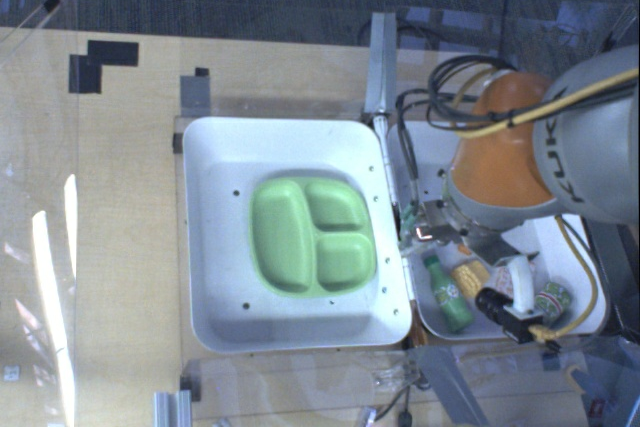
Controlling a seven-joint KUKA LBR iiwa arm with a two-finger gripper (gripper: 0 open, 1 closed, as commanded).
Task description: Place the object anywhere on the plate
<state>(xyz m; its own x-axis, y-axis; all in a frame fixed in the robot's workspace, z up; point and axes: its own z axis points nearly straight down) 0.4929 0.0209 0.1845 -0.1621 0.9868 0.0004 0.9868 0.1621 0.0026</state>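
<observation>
Green plate (312, 235) with three compartments, one long on the left and two smaller on the right, lying in the middle of the left bin (215, 215). Right of that plate, in the right bin (590, 300): a green bottle (447, 293) with a dark cap, just beside it a yellow corn cob (468, 275), then a white and red packet (520, 282) and a small green can (553, 299). Gripper (432, 230) low over the right bin's near-plate edge, under the orange band (505, 150); state not discernible.
</observation>
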